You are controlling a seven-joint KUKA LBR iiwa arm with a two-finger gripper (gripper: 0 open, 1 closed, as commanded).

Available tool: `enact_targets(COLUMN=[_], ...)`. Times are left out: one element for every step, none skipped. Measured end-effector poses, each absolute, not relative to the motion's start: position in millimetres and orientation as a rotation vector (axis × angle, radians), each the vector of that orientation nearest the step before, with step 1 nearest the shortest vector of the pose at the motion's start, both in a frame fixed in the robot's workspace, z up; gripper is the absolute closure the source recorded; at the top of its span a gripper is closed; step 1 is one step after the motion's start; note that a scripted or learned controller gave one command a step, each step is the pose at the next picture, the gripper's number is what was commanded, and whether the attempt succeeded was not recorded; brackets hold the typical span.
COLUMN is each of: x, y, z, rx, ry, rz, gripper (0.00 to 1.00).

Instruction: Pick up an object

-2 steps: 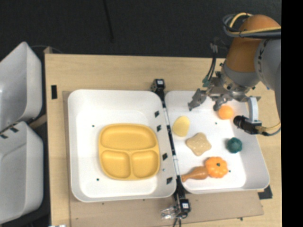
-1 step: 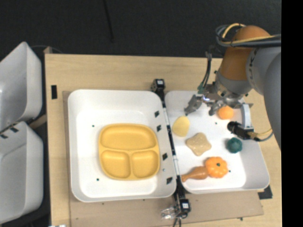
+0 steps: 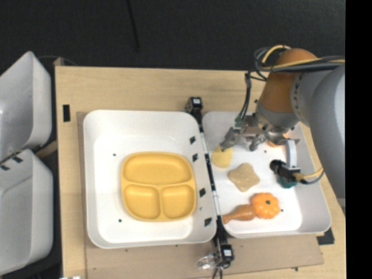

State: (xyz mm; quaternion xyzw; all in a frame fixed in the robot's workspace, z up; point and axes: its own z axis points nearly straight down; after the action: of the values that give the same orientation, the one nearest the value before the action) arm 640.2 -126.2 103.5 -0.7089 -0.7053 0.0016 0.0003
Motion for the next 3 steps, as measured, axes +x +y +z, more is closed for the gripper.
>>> enact_targets(x=[641.9, 635.3, 646.5], y=[-127.4, -122.1, -126.2], z=[117.8, 172.6, 230.8], rx=[-2.234, -2.230, -2.225], ry=[-2.215, -2.218, -2.228], rz=[-0.001, -0.005, -0.007], gripper=[1.00, 1.00, 1.00])
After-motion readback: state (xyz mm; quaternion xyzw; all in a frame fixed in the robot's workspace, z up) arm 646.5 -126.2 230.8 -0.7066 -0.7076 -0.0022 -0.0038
